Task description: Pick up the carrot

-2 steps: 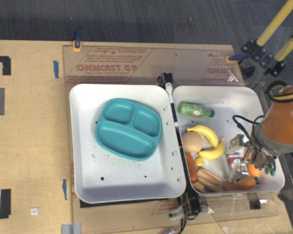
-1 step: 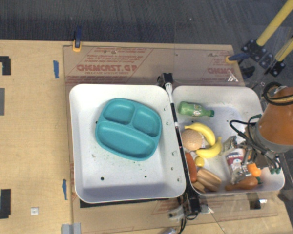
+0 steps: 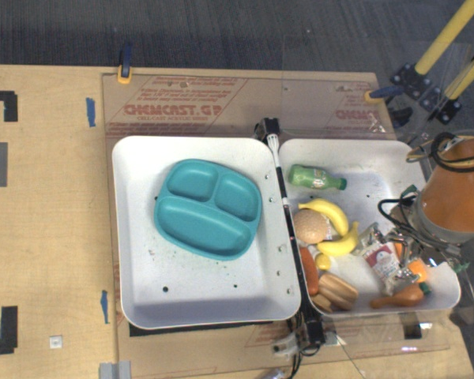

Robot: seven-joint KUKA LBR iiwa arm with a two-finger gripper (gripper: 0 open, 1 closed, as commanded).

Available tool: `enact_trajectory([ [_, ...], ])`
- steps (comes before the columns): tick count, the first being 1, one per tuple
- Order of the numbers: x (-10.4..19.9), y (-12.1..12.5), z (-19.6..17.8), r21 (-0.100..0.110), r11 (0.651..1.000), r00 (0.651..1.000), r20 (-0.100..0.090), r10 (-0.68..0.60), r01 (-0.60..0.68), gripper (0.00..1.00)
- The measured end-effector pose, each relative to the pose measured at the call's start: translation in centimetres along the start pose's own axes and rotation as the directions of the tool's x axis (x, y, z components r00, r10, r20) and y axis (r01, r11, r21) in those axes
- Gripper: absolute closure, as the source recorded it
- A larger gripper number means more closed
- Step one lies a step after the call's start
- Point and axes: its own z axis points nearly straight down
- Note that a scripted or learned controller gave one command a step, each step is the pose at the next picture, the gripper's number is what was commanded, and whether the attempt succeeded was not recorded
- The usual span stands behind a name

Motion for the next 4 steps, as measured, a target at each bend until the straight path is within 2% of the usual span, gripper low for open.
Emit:
enact_trajectory([
  [1, -0.62, -0.06, -1.15, 0.004, 1.0, 1.0, 0.018, 0.011, -0.011, 1.0],
  [2, -0.59, -0.03, -1.1, 0.002, 1.0, 1.0, 0.017, 0.011, -0.011, 0.0],
  [3, -0.95, -0.16, -2.06, 0.007, 1.0, 0.999, 0.03, 0.02, -0.021, 1.0],
  [4, -0.93, -0.14, -2.01, 0.005, 1.0, 0.999, 0.029, 0.02, -0.021, 0.0],
])
